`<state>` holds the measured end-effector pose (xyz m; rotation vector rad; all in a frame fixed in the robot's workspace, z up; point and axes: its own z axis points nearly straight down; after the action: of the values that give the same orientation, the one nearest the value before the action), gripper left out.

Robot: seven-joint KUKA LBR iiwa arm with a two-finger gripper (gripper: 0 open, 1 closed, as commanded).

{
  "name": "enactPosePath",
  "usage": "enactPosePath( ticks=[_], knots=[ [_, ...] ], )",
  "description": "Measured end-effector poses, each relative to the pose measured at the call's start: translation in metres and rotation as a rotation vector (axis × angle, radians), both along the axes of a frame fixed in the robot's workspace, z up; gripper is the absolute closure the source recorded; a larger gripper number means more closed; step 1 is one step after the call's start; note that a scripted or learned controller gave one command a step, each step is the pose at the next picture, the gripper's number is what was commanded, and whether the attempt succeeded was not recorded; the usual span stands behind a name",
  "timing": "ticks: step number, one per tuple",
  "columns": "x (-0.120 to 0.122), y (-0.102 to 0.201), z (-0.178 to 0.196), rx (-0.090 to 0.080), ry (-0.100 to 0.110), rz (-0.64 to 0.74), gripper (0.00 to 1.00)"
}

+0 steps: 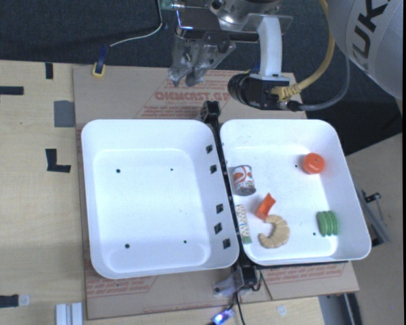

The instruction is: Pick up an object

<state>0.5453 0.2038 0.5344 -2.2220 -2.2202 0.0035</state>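
Lying in the right bin: small round orange fruit, glossy.

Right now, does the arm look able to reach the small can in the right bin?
Probably yes. The end effector hangs above the board behind the bins, and the small can lies uncovered beside the divider, with nothing stacked on it.
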Motion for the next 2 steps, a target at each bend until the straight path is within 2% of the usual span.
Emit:
enactPosePath(
  ticks=[1,2],
  knots=[
    [0.0189,-0.0055,-0.0004,0.0,-0.001,0.001,1.0],
    [0.028,-0.0134,-0.0002,0.0,-0.001,0.001,1.0]
  ],
)
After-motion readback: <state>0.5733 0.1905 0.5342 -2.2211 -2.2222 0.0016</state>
